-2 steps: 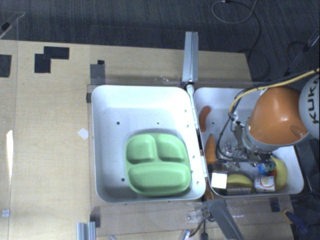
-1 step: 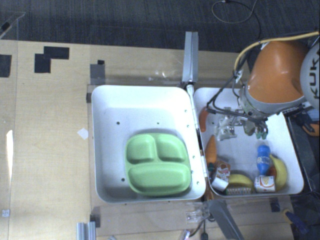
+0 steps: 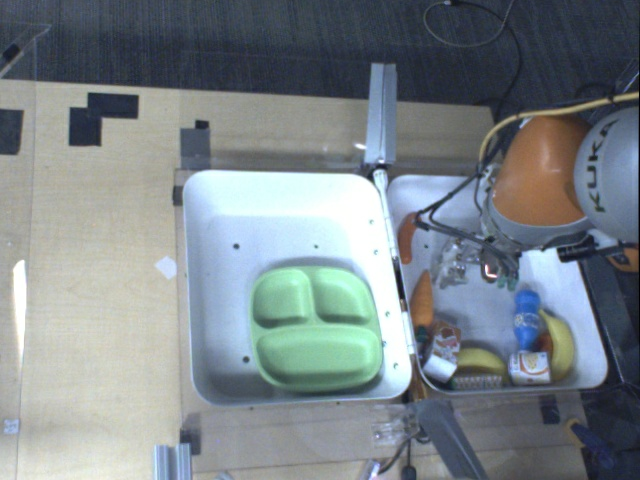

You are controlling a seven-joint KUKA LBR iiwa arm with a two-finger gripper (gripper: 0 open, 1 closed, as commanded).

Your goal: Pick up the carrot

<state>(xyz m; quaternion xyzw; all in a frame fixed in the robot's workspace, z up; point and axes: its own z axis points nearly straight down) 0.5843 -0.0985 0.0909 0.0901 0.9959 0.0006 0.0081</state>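
1. We see a pale wooden bench point(image 3: 90, 298) bearing black angular markings at its upper left; beyond its far edge lies dark carpet point(image 3: 250, 13), on which a thin cable point(image 3: 480, 18) loops.
2. Two shallow white bins sit side by side; the left bin point(image 3: 230, 218) holds a green sectioned tray point(image 3: 315, 328) near its front; a grey metal post point(image 3: 381, 113) rises behind the divide between the bins.
3. The right bin point(image 3: 590, 368) holds the carrot point(image 3: 423, 300), an orange tapered piece lying lengthwise against the bin's left wall, roughly midway along it; a second reddish-orange item point(image 3: 406, 236) lies farther back along that wall.
4. Along the front of the right bin we note two bananas point(image 3: 480, 360), a blue bottle point(image 3: 526, 318) and small packages point(image 3: 529, 368).
5. The gripper point(image 3: 468, 265) hangs over the bin's middle, just right of the carrot and apart from it; we cannot tell whether its jaws are parted or closed.
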